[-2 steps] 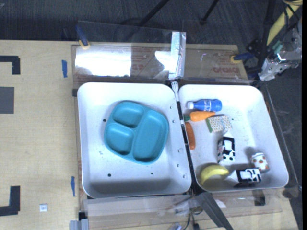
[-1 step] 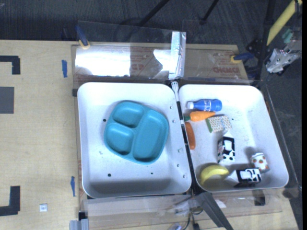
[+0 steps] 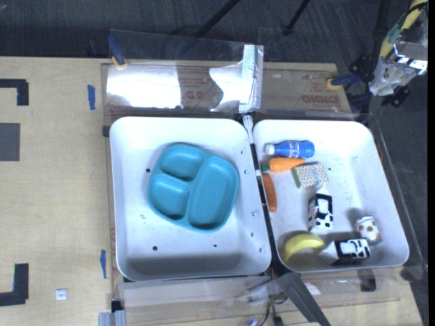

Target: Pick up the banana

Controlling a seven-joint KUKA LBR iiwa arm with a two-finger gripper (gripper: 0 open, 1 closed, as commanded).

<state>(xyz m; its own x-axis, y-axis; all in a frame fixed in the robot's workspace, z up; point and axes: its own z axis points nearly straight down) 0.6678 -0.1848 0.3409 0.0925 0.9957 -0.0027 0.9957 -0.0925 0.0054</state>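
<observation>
The banana [image 3: 302,245] is a yellow curved piece lying in the right bin [image 3: 384,175], near its front left corner. It rests against the bin's front wall. A black-and-white block [image 3: 352,248] lies just to its right, and a black-and-white cow-patterned toy [image 3: 321,212] stands just behind it. Nothing touches the banana from above.
The right bin also holds a blue bottle [image 3: 291,149], an orange carrot [image 3: 285,164], an orange-red stick [image 3: 270,192], a patterned packet [image 3: 310,175] and a small white-and-orange toy [image 3: 367,228]. A blue divided plate [image 3: 194,185] lies in the left bin [image 3: 129,236]. Cabled equipment [image 3: 397,60] sits beyond the far right corner.
</observation>
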